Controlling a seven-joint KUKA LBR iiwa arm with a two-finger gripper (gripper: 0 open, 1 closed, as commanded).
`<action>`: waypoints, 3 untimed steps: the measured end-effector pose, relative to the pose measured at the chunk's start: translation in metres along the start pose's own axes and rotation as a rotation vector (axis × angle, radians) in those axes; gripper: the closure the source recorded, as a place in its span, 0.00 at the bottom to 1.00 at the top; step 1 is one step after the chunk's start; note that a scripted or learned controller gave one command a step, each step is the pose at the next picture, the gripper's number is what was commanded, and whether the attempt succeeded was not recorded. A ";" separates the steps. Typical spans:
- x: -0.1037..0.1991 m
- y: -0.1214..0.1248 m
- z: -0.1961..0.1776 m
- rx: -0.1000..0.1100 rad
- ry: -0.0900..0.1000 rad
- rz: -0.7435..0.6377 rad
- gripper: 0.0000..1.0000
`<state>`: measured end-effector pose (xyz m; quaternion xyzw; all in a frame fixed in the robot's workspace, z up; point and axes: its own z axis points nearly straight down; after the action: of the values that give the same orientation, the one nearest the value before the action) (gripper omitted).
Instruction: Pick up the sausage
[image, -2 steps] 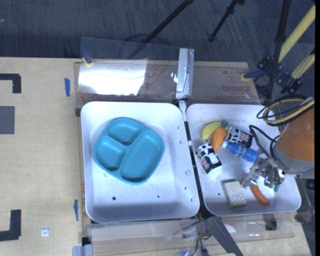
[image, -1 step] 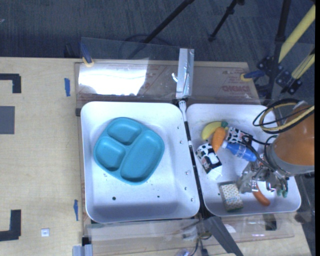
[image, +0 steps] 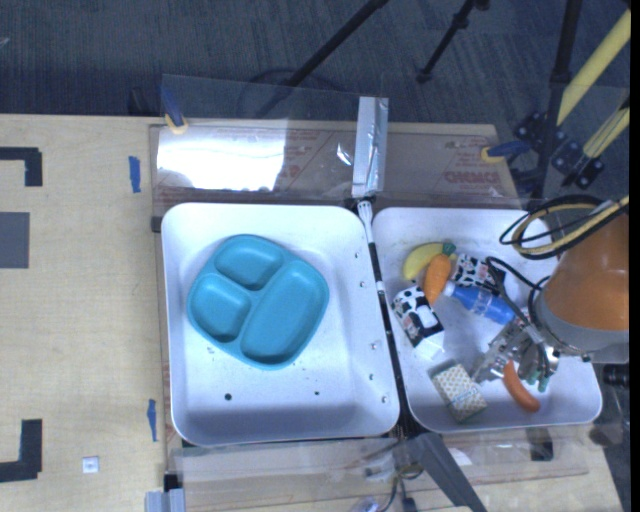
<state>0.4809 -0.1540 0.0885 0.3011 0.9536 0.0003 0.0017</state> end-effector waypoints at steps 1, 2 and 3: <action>-0.001 0.000 0.000 -0.004 -0.001 0.327 1.00; -0.034 -0.033 0.001 -0.003 -0.002 1.092 1.00; -0.017 0.018 -0.016 0.004 0.001 1.144 1.00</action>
<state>0.5054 -0.1492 0.1044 0.7695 0.6387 -0.0004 0.0003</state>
